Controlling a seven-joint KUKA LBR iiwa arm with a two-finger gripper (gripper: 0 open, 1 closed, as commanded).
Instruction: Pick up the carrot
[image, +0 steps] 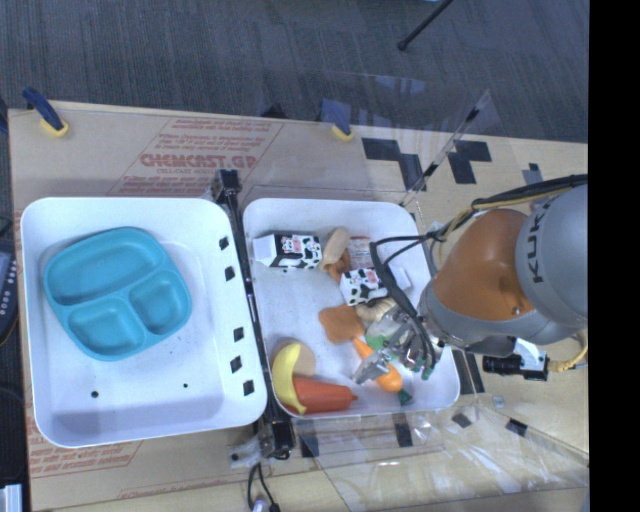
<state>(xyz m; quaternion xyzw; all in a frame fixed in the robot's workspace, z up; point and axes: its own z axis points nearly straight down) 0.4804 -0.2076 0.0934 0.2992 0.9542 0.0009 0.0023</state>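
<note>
The carrot (388, 377) is small and orange with a green top. It lies in the right bin (300, 215) near the front right corner. My gripper (385, 362) is down in that bin directly over the carrot and covers its middle. Orange shows on both sides of the gripper, at the upper left and the lower right. The grey arm with its orange band (480, 275) reaches in from the right over the bin's right wall.
The right bin also holds a cow-print carton (290, 250), a second cow-print item (362, 288), a tan bread piece (336, 245), an orange chunk (340, 322), a yellow fruit (288, 365) and a long red-orange piece (322, 395). A blue divided plate (115, 290) lies in the left bin (130, 400).
</note>
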